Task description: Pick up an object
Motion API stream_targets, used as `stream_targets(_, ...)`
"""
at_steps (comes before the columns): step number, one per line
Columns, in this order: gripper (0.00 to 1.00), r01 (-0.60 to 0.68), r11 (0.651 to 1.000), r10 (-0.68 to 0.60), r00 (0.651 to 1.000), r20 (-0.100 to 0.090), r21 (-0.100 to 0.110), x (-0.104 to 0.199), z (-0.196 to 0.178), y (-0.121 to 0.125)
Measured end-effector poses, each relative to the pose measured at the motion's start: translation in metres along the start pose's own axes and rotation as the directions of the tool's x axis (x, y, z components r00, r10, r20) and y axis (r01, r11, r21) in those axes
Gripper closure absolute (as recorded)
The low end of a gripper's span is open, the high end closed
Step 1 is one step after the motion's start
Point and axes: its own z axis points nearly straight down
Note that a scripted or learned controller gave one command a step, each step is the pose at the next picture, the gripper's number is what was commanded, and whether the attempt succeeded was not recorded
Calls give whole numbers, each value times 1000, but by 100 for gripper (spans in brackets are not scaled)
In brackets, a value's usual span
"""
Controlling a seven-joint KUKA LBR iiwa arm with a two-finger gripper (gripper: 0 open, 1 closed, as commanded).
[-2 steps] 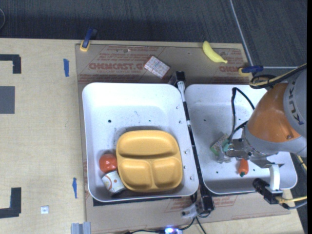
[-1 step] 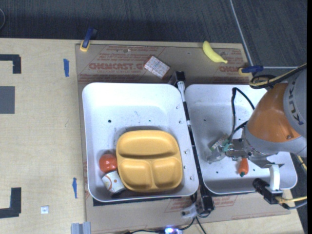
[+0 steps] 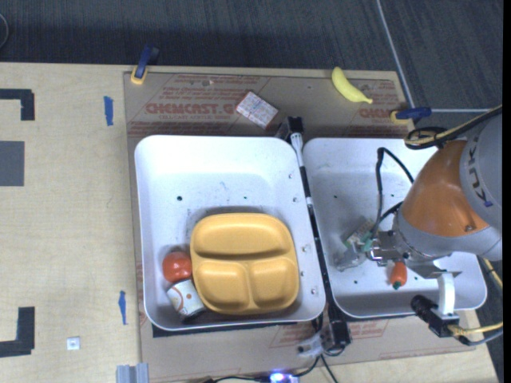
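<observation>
the gripper [image 3: 357,244] is low in the right bin [image 3: 351,162]; i cannot tell its opening. it should close only around one object.

Left bin [image 3: 160,214]: the near half is taken up by a yellow divided tray [image 3: 243,262], with a red-orange ball [image 3: 176,265] and a small white-and-orange object [image 3: 185,297] wedged between the tray and the bin's left wall. The far half of its floor lies bare and reachable. Right bin [image 3: 343,166]: far portion bare; the near portion is crowded by the arm [image 3: 447,206], its cabling, and a small orange object [image 3: 398,275]. The wall between the bins is narrow.
</observation>
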Motion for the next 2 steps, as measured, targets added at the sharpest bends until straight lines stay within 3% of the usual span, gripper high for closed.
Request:
stream_targets(1,0,1,1000,-1,1000,0,-1,-1,0,0)
stream_targets(2,100,0,1000,0,1000,1,-5,-1,-10,2)
